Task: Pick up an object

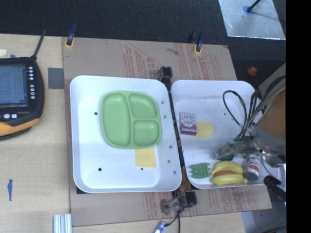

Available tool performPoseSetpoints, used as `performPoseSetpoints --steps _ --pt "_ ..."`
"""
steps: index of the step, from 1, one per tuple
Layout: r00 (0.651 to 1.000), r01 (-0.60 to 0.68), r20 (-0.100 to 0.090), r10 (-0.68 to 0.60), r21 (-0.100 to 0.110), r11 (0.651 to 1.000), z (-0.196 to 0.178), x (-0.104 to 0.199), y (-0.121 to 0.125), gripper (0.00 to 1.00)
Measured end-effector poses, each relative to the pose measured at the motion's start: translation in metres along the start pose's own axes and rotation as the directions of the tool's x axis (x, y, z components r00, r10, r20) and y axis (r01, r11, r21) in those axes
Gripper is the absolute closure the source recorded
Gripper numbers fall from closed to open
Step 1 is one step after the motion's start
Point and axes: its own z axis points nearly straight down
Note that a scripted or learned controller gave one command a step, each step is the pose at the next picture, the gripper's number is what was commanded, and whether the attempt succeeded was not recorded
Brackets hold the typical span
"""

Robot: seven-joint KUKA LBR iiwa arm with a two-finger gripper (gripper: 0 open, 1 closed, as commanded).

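The gripper (233,151) is seen low in the right bin (214,87), and whether it is parted or closed cannot be told from this slant. The banana (227,173) is found just beside it toward the bin's near edge, long axis across the bin, with a small can (252,168) at its right end and a green pea pod (199,169) at its left. A small box (187,123) and a yellow disc (205,129) lie further off. The left bin (82,130), holding the green divided plate (130,119) and yellow square (146,157), is judged irrelevant.
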Motion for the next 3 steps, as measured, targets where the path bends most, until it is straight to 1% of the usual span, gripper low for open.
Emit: performPoseSetpoints --steps 1,2,3 --pt "1.000 -0.003 0.000 0.003 -0.003 1.000 -0.040 -0.035 0.057 0.00" --pt "1.000 -0.002 -0.002 0.002 -0.002 1.000 -0.060 -0.020 0.087 0.00" --pt "1.000 -0.001 -0.001 0.001 0.000 1.000 -0.048 -0.013 0.041 0.00"
